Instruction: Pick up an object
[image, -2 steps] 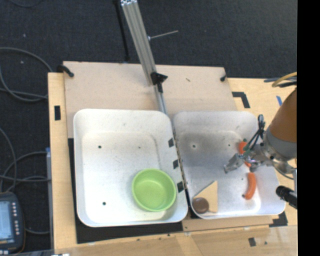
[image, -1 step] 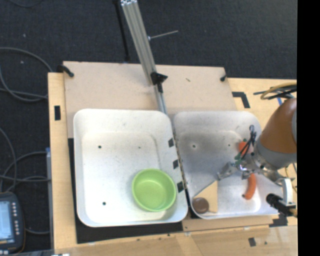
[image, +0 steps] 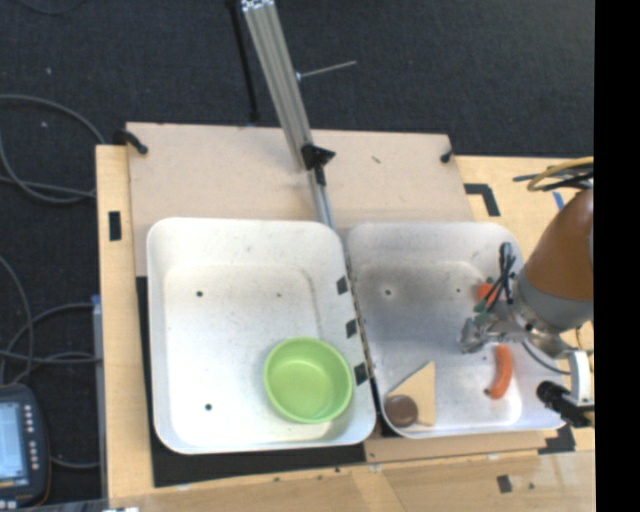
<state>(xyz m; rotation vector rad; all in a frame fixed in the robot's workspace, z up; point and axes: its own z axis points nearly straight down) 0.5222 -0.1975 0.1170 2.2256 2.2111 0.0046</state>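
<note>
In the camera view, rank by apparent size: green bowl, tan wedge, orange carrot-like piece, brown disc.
1. green bowl
2. tan wedge
3. orange carrot-like piece and brown disc: about alike, one long and thin, one round, so unranked.

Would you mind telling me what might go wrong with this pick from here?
The end effector hangs in the right white bin, beside the slim orange carrot-shaped piece lying close to the bin's right wall, so a grasp there may scrape the wall. The tan wedge-shaped piece touches the small brown round piece; grabbing one may shove the other.
</note>
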